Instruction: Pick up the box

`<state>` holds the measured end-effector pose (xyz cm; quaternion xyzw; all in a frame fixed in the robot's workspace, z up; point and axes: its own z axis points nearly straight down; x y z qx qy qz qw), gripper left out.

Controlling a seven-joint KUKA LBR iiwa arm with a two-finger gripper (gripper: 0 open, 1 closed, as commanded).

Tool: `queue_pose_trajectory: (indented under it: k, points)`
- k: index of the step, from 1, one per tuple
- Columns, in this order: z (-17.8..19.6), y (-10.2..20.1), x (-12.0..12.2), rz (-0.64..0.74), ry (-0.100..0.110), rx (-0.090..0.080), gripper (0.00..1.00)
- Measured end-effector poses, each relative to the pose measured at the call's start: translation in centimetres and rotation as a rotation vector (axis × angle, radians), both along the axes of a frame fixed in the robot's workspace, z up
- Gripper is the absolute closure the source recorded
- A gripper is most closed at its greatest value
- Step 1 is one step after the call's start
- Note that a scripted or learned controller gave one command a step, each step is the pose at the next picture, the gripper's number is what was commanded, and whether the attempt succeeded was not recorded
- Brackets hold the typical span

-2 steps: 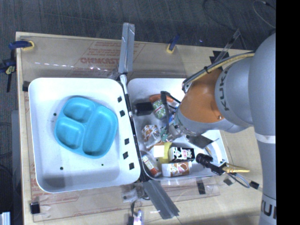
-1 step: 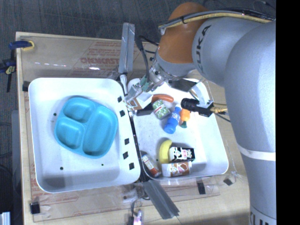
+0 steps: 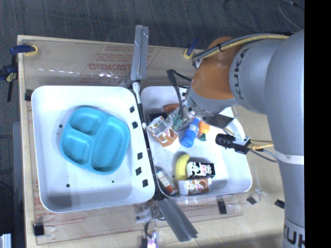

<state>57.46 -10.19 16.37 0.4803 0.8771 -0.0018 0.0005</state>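
From above at a slant, the bench carries two white bins. The left bin (image 3: 46,138) holds a blue tray (image 3: 95,139) with three hollows, lying flat near the middle. The right bin (image 3: 240,177) holds all the clutter, and the arm (image 3: 269,66) reaches into it from the right, its orange band over the bin's far end.

The gripper (image 3: 178,120) is low in the right bin, just beside the box (image 3: 163,133) and seemingly touching its upper right end. I cannot tell how the fingers stand; the wrist and glare hide them, so I would not say the box is held. The arm's steep reach suggests a top-down grasp on that near end.

The box is a small carton, white and brown, near the divider between the bins, in the far half of the right bin. It looks tipped, perhaps leaning on what lies under it. Its long axis runs from upper left to lower right in the view, roughly along the divider's slant.

A blue bottle (image 3: 189,134) lies touching the gripper's right side, with an orange piece (image 3: 202,128) beyond it. Nearer the front sit a yellow ball (image 3: 182,164), a black-and-white carton (image 3: 200,169) and a brown packet (image 3: 196,186), well apart from the box, so they should not hinder a lift.
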Motion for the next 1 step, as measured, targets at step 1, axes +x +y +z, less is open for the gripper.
queue_pose_trajectory:
  k: [1]
  points:
    - [5.13, -0.34, 5.39, 0.265, -0.002, 0.003, 1.0]
